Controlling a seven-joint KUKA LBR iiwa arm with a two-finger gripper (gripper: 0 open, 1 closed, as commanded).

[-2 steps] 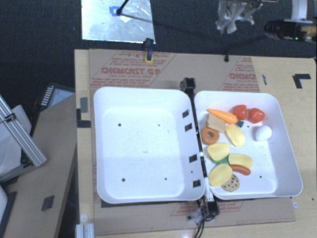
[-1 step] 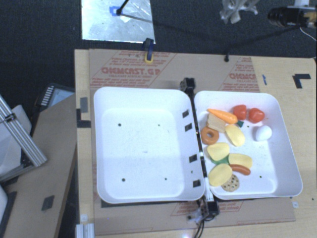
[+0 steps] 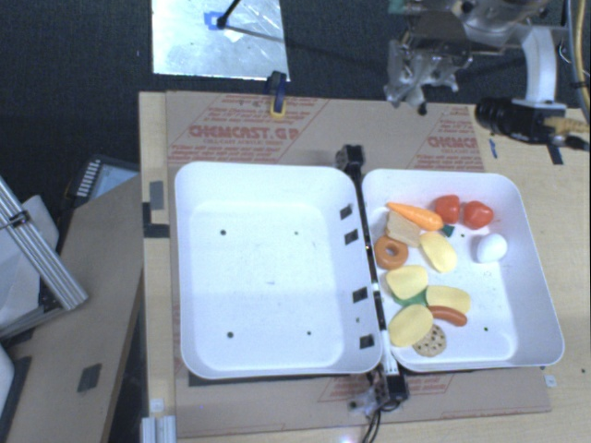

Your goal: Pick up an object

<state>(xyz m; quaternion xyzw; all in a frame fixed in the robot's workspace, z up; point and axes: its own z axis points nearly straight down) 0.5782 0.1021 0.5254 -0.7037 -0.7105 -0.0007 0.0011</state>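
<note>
The hand (image 3: 417,89) is seen at about 1 o'clock in the view, above the far edge of the counter (image 3: 92,275) and beyond the far rim of the right bin (image 3: 531,275). Nothing is seen between its fingers; whether they are spread or closed cannot be told from this slant.

All objects are gathered in the right bin, crowded toward its left wall. A carrot (image 3: 415,216) lies at 11 o'clock within the bin, with two red pieces (image 3: 462,211) just beside it at 12 o'clock. A white egg (image 3: 489,247) sits at 2 o'clock, apart from the rest. A brown ring (image 3: 391,252) is seen close to the left wall — yellow pieces (image 3: 425,284) are packed around the bin's centre, touching one another. A sausage (image 3: 450,317) lies at the centre-right, and a speckled cookie (image 3: 429,341) at 7 o'clock near the near rim.

Open floor is left along the right wall and the near-right corner of this bin. The left bin (image 3: 268,270) is joined to it along a clipped middle edge.
</note>
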